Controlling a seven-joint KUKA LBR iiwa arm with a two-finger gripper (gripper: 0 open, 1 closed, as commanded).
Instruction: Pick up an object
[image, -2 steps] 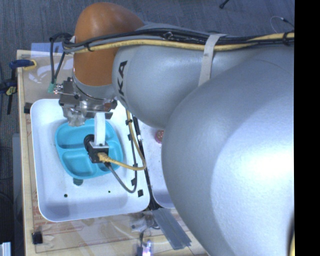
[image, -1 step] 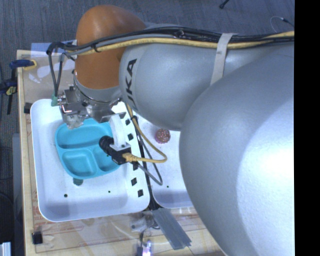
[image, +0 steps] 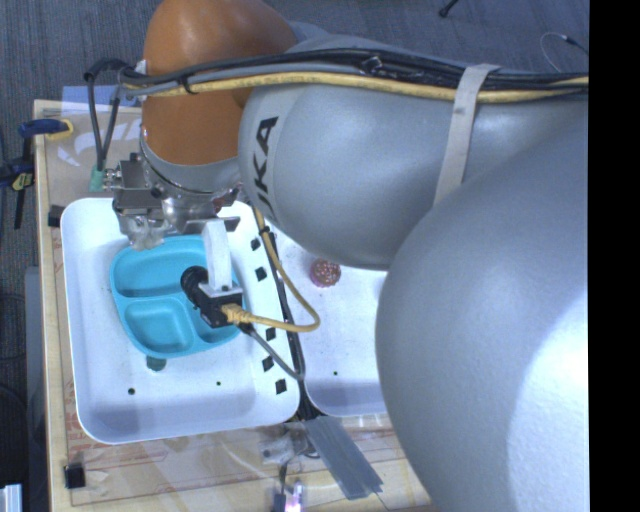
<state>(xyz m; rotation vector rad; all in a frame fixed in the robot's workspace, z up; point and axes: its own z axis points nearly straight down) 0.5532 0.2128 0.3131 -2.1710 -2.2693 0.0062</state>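
Note:
A light blue divided tray lies in the left bin, toward its back half. My gripper hangs below the orange wrist band, right over the tray's back left corner. Whether it touches the tray is hidden by the wrist. A small dark green piece peeks out at the tray's front edge. A small reddish speckled ball rests in the right bin, near the wall between the bins.
The big grey arm covers most of the right bin and the upper part of the view. A yellow cable and a black plug hang over the tray's right side. Blue clamps sit at the bench's left edge.

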